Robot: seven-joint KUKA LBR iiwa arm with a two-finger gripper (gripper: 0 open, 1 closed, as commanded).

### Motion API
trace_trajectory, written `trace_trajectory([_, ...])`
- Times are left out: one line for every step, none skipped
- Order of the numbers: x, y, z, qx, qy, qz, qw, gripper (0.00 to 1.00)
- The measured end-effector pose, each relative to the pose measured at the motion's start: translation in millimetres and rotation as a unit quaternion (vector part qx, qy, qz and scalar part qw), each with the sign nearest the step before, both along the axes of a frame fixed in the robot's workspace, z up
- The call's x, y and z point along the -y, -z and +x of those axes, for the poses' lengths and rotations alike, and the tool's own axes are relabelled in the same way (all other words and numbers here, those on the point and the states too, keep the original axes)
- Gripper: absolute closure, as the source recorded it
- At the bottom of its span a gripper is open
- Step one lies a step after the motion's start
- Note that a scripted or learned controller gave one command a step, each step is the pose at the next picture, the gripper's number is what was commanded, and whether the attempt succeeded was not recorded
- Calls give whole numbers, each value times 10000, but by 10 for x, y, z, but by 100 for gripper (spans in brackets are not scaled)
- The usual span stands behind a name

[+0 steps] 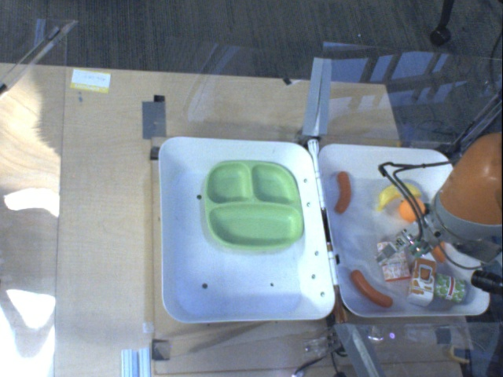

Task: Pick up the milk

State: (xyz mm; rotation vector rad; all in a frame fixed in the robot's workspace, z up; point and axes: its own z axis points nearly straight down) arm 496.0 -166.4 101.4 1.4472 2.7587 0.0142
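Overhead slant (fixed) — both bins point(236, 151)

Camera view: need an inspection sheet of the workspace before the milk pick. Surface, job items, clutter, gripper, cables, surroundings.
Surface: wooden bench bearing left bin and right bin, side by side.
Job's things: small cartons low in the right bin; which is the milk, cannot tell.
Clutter: green divided plate in left bin; two sausages, a yellow piece and an orange piece in right bin.
Gripper: arm over right bin; gripper above the cartons, state unclear.
Cables: black cable looping from the wrist.
Surroundings: dark carpet, chair base.
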Motion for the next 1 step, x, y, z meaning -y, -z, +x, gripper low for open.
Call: trace_trajectory([-331, -1596, 589, -77, 326, 16, 9994, 100])
